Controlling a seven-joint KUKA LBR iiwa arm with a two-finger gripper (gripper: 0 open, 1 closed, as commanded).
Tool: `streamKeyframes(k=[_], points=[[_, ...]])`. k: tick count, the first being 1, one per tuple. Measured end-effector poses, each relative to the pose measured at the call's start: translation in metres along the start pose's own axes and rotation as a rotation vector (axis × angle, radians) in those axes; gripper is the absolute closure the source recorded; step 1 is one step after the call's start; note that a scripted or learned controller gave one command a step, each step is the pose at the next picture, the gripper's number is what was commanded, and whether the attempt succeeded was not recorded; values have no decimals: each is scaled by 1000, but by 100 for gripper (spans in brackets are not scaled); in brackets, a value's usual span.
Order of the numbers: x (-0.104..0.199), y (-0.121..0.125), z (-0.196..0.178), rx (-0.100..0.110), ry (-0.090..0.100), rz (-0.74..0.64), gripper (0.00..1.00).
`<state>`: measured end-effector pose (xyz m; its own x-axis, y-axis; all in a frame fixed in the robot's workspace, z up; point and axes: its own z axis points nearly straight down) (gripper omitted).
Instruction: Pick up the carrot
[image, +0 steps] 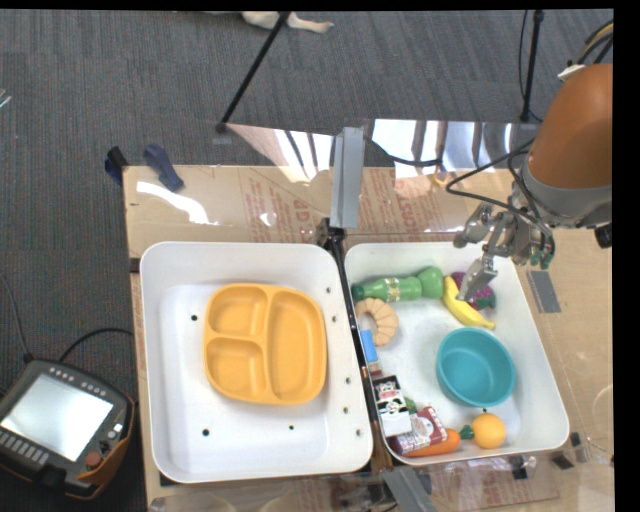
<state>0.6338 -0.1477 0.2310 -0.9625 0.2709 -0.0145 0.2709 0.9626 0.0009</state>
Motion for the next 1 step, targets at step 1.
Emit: streamKeyframes(k=[1], points=[[23, 43, 64, 3, 18, 372, 0]])
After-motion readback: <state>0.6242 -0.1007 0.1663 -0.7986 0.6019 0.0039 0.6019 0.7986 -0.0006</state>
